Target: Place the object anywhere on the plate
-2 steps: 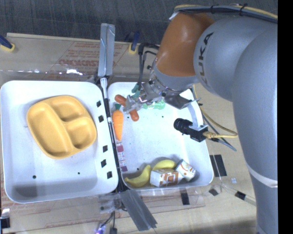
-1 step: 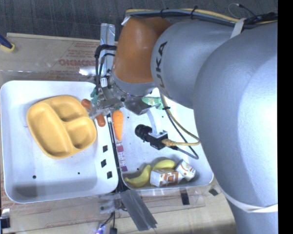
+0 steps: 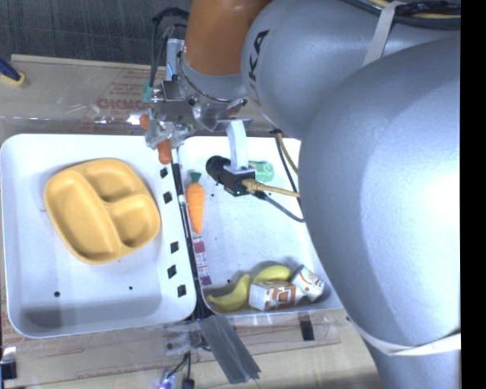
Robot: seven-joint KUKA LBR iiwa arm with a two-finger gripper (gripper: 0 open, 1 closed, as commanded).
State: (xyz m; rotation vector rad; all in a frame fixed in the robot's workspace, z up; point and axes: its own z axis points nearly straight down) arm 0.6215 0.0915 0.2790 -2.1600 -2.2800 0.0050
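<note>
**Pick not yet made; plate waits bare**

Grey arm (image 3: 373, 152) looms nearest, blocking much of the right bin (image 3: 251, 241). Yellow sectioned plate (image 3: 103, 209) sits in the left bin (image 3: 32, 298). Banana (image 3: 235, 292), small carton (image 3: 274, 296) and carrot (image 3: 195, 204) lie right. Gripper (image 3: 166, 136) hangs over the divider; jaw state unreadable. Which object is intended: unclear. Next: descend, grasp, carry left.

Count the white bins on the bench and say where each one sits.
2. The left bin holds the yellow plate. The right bin beside it holds the carrot, partly hidden by the arm.
</note>
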